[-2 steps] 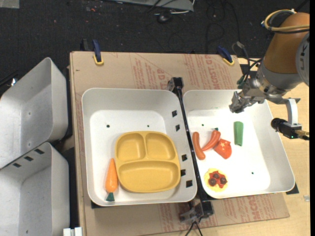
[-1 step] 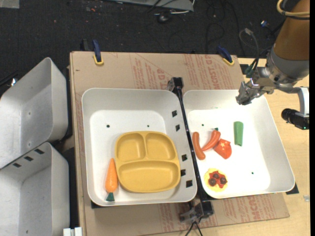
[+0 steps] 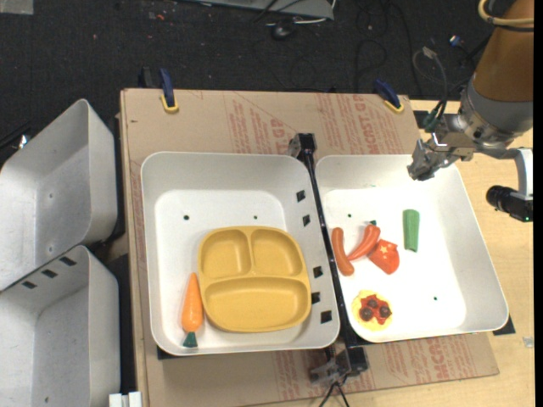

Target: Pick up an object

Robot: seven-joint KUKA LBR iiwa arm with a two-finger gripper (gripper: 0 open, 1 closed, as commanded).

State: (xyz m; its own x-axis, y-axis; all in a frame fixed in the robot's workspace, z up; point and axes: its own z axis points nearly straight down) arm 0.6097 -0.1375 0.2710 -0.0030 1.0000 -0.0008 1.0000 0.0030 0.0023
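Hand (image 3: 422, 170) hangs over the right bin's (image 3: 475, 227) far rim, nothing between its fingers; opening cannot be told. In that bin: green piece (image 3: 411, 230), two sausages (image 3: 353, 246), red piece (image 3: 385, 257), round yellow piece (image 3: 372, 309) near the front. Left bin (image 3: 170, 227): yellow tray (image 3: 254, 278), carrot (image 3: 193, 305) beside it.
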